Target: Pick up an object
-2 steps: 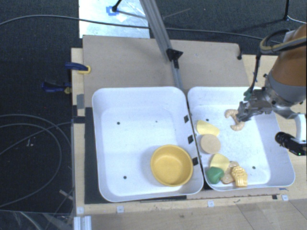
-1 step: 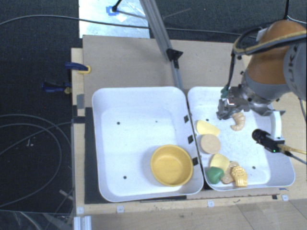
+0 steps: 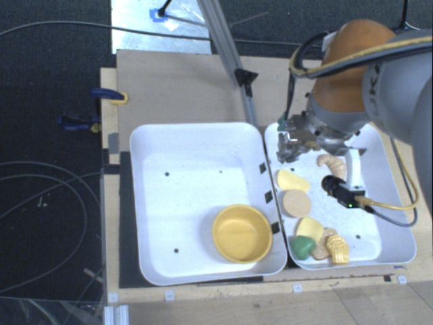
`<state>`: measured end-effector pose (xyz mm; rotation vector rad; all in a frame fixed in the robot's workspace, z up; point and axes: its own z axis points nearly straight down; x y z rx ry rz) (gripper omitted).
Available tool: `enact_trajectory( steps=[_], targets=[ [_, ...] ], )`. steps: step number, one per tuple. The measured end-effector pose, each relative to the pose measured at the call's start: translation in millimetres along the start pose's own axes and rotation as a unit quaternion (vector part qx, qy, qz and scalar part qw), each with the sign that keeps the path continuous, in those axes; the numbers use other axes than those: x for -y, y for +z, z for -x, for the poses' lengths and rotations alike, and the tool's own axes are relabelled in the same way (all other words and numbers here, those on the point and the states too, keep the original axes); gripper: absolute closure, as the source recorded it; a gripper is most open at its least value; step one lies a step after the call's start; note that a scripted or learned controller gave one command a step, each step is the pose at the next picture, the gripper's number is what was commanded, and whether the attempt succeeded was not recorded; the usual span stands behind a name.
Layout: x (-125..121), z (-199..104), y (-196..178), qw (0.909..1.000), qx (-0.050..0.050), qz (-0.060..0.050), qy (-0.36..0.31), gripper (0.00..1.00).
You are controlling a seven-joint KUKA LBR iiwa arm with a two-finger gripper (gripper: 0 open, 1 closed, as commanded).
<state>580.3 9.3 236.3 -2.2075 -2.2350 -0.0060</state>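
Note:
My gripper (image 3: 287, 149) hangs low over the far left corner of the right bin (image 3: 389, 181). Just below it in that bin lies a pale yellow wedge (image 3: 292, 180), and nearer the front a round tan disc (image 3: 295, 203). A tan curled piece (image 3: 332, 163) lies right of the gripper, partly behind the wrist. At the front of the bin are a yellow-green piece (image 3: 310, 227), a green piece (image 3: 302, 247) and a yellow corn cob (image 3: 337, 248). Nothing shows as held.
The left bin (image 3: 176, 161) holds a yellow bowl (image 3: 241, 232) at its front right corner. A grey pole (image 3: 226, 39) slants down to the bench behind the bins. The wall between the bins runs just left of the gripper.

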Motion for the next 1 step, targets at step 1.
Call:
enact_trajectory(
  steps=[1],
  targets=[
    [-0.8,-61.1,7.7,1.0,0.0,-0.001,0.0,1.0]
  ],
)
